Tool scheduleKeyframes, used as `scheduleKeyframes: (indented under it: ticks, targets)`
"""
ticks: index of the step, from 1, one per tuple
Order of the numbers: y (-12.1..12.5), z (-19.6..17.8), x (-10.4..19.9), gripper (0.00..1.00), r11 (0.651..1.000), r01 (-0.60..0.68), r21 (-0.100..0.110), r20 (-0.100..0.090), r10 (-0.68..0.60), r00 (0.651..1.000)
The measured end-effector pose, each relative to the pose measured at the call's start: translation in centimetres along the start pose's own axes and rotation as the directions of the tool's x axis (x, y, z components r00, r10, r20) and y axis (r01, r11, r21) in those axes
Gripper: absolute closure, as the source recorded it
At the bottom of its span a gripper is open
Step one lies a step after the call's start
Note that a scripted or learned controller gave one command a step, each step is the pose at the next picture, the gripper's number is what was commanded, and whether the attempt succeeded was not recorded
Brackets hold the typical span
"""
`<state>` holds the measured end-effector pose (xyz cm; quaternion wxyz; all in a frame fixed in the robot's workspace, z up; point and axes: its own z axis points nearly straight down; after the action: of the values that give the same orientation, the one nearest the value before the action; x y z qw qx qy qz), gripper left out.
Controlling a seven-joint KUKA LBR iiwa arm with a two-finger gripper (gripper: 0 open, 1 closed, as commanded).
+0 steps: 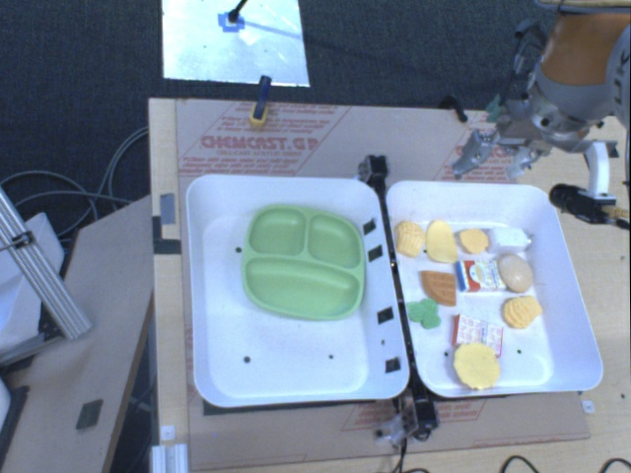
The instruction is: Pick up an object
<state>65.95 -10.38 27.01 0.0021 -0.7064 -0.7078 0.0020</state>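
Closest to us is a round yellow toy (477, 365), at the 6 o'clock end of the right bin (580, 361).

Now we start at the pincer (495, 160). It sits at the 12 o'clock edge of the right bin, over the far rim and the brown board (296, 136). We see its two fingers (471, 160) standing apart, with nothing between them. Above it, toward 1 o'clock, is the grey arm with its orange band (584, 37).

The toys we could pick all lie in the right bin, at 6 o'clock from the pincer, and none of them touches it. Nearest the pincer is a row of four: two yellow pieces (409, 236) and (441, 241), a small orange piece (474, 240) and a white piece (511, 236). Next come an orange wedge (440, 286), a red and white packet (479, 274) and a pale egg shape (515, 272). Farther out we see a little green toy (424, 312), a bumpy yellow toy (521, 311) and a second packet (477, 333) just beside the round yellow toy.

At 8 o'clock from the pincer is the left bin (212, 363), holding a green plate (303, 262) with three parts. At 10 o'clock, well apart, a shiny grey sheet (235, 28) lies on the dark floor.
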Motion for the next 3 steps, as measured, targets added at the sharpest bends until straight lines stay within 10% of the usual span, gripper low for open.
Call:
scheduleKeyframes:
  ticks: [3]
  targets:
    - [-1.1, 8.7, 0.2, 0.00, 1.000, -0.001, -0.003, 0.000, 0.001, 1.000]
